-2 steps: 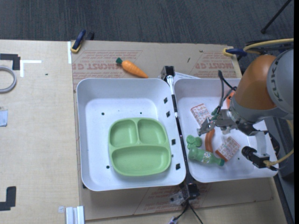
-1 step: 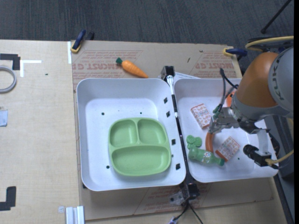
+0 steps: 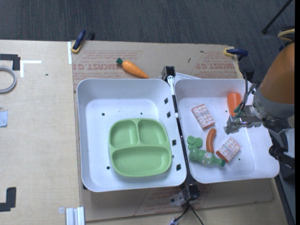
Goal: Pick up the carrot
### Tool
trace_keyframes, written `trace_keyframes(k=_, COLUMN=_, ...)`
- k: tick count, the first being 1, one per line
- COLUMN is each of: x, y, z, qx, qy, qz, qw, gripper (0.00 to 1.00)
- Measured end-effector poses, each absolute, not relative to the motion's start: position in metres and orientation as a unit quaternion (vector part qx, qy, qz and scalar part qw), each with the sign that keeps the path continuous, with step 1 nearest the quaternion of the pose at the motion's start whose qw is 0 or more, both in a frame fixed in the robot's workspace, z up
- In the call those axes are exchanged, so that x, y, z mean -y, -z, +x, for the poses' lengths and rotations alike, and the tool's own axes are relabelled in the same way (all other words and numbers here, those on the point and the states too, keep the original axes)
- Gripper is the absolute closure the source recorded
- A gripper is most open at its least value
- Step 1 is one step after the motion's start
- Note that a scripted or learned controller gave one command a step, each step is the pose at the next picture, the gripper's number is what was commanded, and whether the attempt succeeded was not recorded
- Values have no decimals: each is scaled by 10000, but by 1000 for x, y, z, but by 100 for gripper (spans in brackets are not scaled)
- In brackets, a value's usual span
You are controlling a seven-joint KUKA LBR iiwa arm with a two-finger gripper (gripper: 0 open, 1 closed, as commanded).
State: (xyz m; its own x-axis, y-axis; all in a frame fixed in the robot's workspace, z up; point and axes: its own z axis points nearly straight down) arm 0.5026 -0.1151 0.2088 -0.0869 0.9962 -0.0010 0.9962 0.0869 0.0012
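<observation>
Curiously, the pincer (image 3: 236, 124) hangs low in the right bin (image 3: 262, 163), just beside an orange piece (image 3: 233, 102); whether it is open or closed I cannot tell. The green-topped carrot (image 3: 132, 68) lies well apart from it, on the cardboard (image 3: 103, 60) beyond the left bin (image 3: 93, 107). This placing seems aimed at the nearer orange piece instead.
</observation>
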Motion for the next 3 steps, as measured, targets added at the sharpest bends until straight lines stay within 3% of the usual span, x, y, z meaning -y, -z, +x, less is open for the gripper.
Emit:
trace_keyframes(k=1, x=175, y=-189, z=555, qx=-8228, qy=2, qz=5683, qw=9, gripper=100)
trace_keyframes(k=2, x=104, y=-92, z=478, qx=-7475, qy=0, qz=6642, qw=-8, gripper=100)
trace_keyframes(k=3, x=104, y=-92, z=478, qx=-7473, qy=-4, qz=6645, qw=9, gripper=0)
